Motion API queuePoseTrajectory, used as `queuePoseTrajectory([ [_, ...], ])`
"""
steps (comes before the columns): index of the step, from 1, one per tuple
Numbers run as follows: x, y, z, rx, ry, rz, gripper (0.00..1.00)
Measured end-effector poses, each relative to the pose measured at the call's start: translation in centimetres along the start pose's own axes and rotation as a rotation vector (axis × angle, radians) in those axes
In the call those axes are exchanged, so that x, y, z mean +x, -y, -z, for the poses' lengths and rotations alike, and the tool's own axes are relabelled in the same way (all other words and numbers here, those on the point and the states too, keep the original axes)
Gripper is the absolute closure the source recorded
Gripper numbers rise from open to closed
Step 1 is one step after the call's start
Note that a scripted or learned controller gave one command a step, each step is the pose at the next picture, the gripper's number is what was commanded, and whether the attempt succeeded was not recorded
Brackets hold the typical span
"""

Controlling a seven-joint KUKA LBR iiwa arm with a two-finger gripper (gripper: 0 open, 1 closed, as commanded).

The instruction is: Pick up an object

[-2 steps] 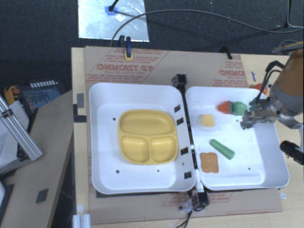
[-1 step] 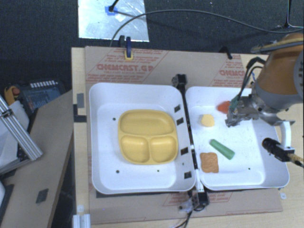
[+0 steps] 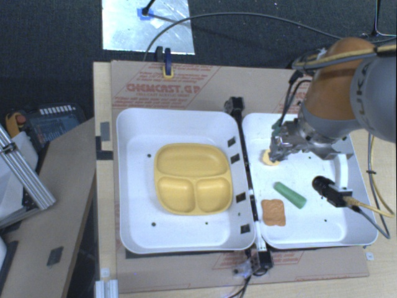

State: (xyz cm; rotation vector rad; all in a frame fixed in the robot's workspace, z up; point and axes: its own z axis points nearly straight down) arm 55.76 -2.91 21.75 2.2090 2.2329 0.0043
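Pale yellow disc (image 3: pixel 268 158) lies in the right bin (image 3: pixel 322 228) under the lowered hand (image 3: pixel 279 146); finger state indeterminable, lift outstanding.

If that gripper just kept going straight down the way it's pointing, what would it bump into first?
Most likely the small pale yellow round piece lying on the floor of the right bin. The gripper hangs just above it, pointing down. Depth is hard to judge from this slanted view, so it might land beside it.
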Motion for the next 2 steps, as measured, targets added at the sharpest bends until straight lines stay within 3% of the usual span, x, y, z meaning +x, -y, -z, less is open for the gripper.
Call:
queuePoseTrajectory([
  [2, 11.1, 0.0, 0.5, 0.000, -0.001, -0.001, 1.00],
])
